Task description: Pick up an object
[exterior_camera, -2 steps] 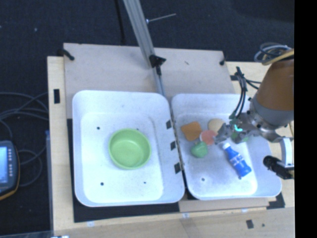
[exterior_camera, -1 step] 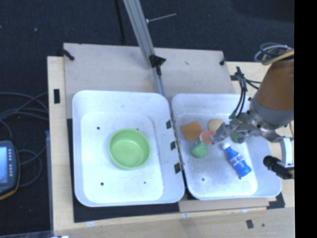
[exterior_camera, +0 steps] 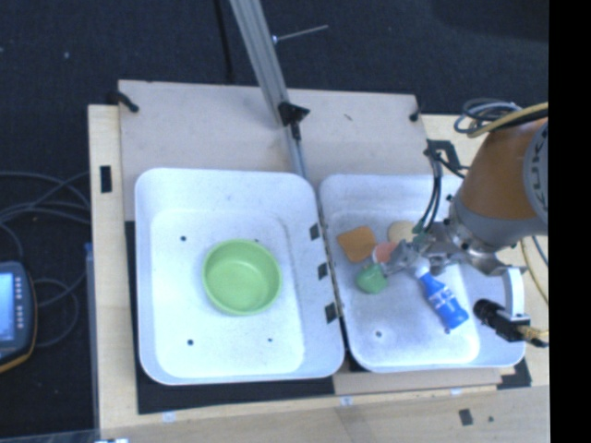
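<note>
Gripper (exterior_camera: 404, 255) sits low in the right bin (exterior_camera: 369, 197), finger state cannot be told, green object (exterior_camera: 371, 279) just beside its tip, orange piece (exterior_camera: 356, 242) near, blue tube (exterior_camera: 443, 303) behind: likely lining up a pick.

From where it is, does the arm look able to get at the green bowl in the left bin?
Probably yes: the green bowl lies alone and uncovered, though the gripper hovers over the right bin.
</note>
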`<state>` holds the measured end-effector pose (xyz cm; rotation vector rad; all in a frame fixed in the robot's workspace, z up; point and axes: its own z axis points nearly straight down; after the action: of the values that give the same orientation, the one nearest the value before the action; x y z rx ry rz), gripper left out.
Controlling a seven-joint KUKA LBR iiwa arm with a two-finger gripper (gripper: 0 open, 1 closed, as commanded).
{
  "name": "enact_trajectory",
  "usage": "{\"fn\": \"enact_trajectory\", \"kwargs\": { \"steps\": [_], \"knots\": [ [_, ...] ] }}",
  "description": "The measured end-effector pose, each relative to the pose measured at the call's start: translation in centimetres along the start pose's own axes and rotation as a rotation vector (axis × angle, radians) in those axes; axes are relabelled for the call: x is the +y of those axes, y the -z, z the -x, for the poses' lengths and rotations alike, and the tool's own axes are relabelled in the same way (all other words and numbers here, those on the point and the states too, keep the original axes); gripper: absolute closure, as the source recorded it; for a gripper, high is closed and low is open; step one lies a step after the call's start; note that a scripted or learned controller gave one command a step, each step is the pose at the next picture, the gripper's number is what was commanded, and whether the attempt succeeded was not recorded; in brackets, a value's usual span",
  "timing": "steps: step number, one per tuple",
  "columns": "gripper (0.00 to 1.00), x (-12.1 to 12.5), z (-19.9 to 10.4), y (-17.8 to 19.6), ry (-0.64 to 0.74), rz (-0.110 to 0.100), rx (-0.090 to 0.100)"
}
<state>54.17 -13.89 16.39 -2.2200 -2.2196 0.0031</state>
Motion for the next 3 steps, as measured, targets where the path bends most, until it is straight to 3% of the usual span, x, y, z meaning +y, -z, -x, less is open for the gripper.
{"fn": "enact_trajectory", "kwargs": {
  "steps": [1,2,3],
  "knots": [
    [0.00,0.4,0.8,-5.6,-0.001,-0.001,0.000],
    [0.00,0.4,0.8,-6.3,0.000,0.003,-0.001],
    [1.00,0.5,0.9,-5.2,-0.002,0.006,-0.001]
  ]
}}
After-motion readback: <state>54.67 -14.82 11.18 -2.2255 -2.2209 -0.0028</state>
